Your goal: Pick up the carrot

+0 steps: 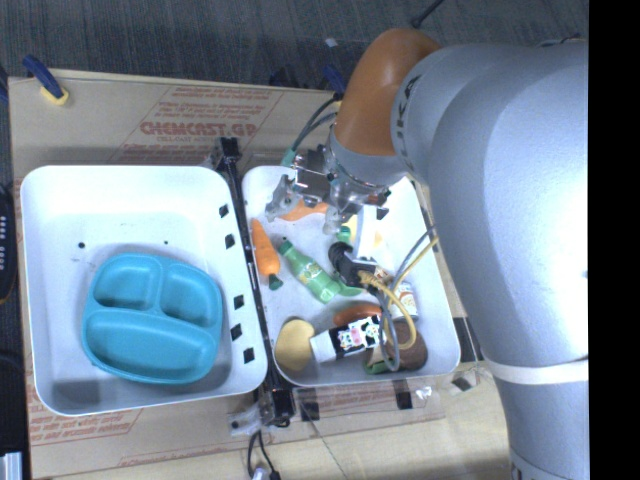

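Honestly, the gripper (312, 200) hangs near the right bin's (432, 268) back edge; can't tell what it's doing. The carrot (265, 250) lies along that bin's left wall, beside a green bottle (312, 274). Looks light, stiff, probably slick plastic, so I'd pinch across its thick middle.

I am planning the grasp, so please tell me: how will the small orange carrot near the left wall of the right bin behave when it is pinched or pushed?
The small orange carrot looks smooth and tapered, so it may slip toward its thin end. Its round shape suggests it could roll against the green bottle beside it. It seems stiff, probably a light toy.
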You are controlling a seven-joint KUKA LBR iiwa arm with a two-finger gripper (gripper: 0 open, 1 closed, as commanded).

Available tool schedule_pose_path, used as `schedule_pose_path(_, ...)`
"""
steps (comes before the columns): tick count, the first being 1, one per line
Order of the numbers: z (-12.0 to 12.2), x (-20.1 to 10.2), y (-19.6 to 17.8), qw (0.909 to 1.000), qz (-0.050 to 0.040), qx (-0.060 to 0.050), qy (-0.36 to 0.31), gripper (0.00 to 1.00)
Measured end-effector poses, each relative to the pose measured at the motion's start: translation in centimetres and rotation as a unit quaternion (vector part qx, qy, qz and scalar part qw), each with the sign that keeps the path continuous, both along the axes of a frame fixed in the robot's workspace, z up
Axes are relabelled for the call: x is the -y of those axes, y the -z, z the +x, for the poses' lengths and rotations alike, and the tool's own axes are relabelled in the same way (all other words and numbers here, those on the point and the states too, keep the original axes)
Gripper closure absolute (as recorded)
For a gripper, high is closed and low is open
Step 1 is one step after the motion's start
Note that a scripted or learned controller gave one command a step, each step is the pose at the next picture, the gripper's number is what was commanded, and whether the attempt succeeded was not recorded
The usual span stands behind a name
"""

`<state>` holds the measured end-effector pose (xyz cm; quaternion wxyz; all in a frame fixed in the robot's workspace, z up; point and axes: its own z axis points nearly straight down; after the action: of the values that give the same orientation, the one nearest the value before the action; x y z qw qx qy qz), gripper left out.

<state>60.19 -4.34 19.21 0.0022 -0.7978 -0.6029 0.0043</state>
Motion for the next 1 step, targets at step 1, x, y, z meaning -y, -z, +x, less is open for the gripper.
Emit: schedule_pose_path(1,0.0,0.0,0.0,1.0,0.0,0.0,0.0,0.0)
